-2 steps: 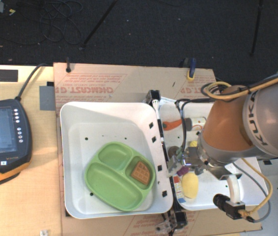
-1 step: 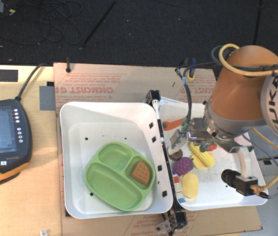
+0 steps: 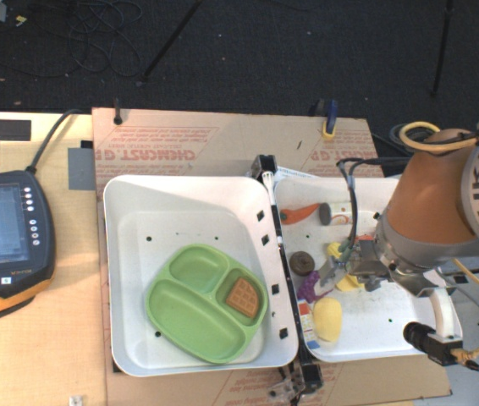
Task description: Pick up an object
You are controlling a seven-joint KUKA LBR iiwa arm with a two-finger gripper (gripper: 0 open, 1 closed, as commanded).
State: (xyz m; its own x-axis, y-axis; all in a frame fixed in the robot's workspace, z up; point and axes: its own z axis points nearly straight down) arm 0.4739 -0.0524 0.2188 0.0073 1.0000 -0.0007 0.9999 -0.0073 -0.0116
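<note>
End effector [image 3: 347,271] among toys, right bin [image 3: 375,337]

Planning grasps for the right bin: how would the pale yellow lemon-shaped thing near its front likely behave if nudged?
The lemon-shaped thing looks rounded and smooth, so it would probably roll rather than slide. It looks like a light plastic toy, likely rigid, and could slip from a pinch.

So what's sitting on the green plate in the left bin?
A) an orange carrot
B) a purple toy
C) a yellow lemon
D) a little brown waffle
D: a small brown waffle with a grid pattern lies in the right-hand compartment of the green divided plate, while the yellow, orange and purple things are all over in the right bin.
</note>
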